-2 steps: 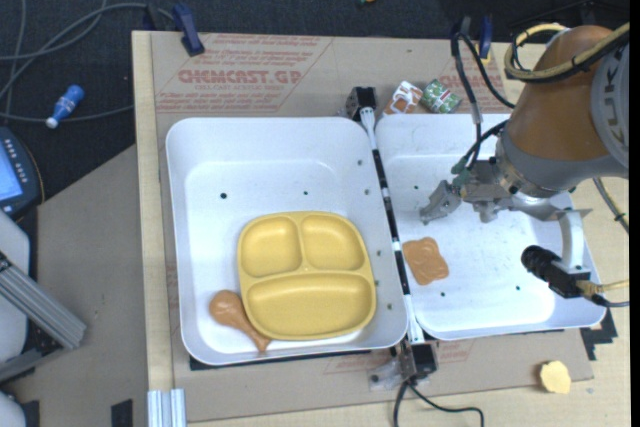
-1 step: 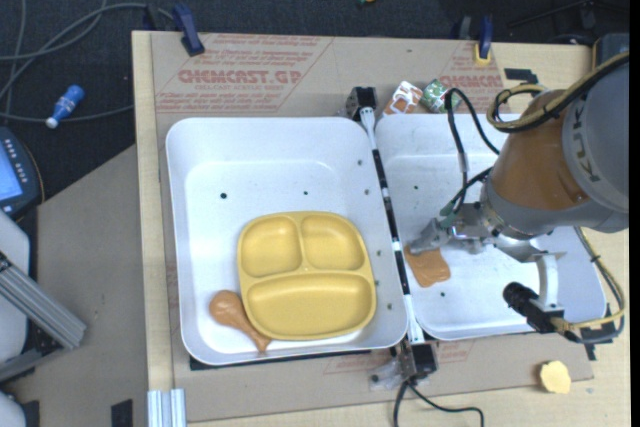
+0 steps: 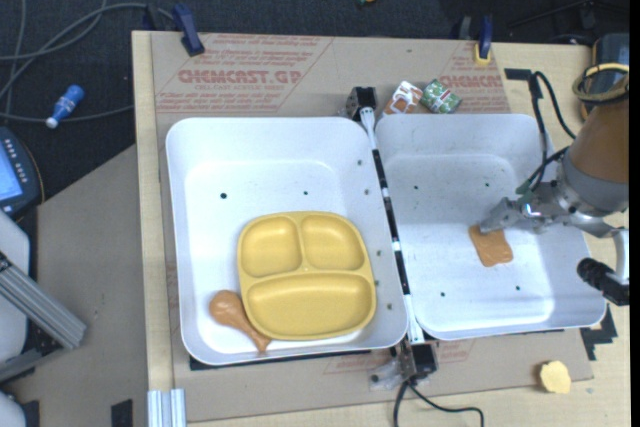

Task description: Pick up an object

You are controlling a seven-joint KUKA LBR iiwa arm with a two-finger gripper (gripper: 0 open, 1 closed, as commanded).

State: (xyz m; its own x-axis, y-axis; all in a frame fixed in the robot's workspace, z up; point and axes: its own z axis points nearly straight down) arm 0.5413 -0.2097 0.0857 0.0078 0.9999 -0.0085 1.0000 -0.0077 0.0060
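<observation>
Gripper (image 3: 503, 217) sits low in the right-hand bin (image 3: 440, 140), arm entering from the right; finger state cannot be told from this view. Small flat tan piece (image 3: 492, 246), toast-like, lies on the bin floor just below the tip, touching or nearly so; not seen between the fingers, so not counted as held. Judgement: light, thin, probably rigid plastic, smooth; lying flat it offers little height, so take it across its narrow width at the edges, pressing down to the floor. Well to the gripper's left, in the other bin: yellow divided plate (image 3: 303, 275), drumstick toy (image 3: 237, 315) touching its lower-left edge
</observation>
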